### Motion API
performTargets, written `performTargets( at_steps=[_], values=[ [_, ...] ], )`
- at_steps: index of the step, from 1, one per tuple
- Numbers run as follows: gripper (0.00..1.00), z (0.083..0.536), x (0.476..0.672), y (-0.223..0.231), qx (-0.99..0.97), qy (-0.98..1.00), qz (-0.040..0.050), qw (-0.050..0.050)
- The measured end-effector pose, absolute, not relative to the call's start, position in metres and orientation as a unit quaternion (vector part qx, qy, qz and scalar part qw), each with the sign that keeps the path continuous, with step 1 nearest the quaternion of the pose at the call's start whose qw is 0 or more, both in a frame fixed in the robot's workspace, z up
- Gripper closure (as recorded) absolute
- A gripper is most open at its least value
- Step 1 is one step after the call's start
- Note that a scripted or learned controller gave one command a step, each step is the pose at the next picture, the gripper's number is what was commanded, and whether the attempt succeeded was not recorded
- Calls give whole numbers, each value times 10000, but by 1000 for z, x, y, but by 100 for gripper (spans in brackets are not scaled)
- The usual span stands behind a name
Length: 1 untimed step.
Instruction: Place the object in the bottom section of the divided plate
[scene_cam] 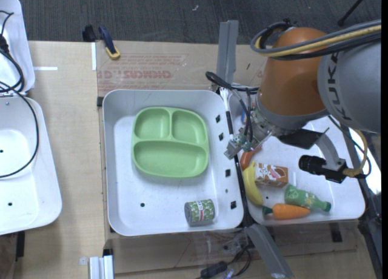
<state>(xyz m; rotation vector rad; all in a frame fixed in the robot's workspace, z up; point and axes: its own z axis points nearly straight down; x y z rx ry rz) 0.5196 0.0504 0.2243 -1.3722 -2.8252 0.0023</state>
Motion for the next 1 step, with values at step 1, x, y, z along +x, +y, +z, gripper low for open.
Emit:
performTargets(
  at_steps=[1],
  values=[
    [100,244,502,100,-4713,-8820,7,-2]
  ],
)
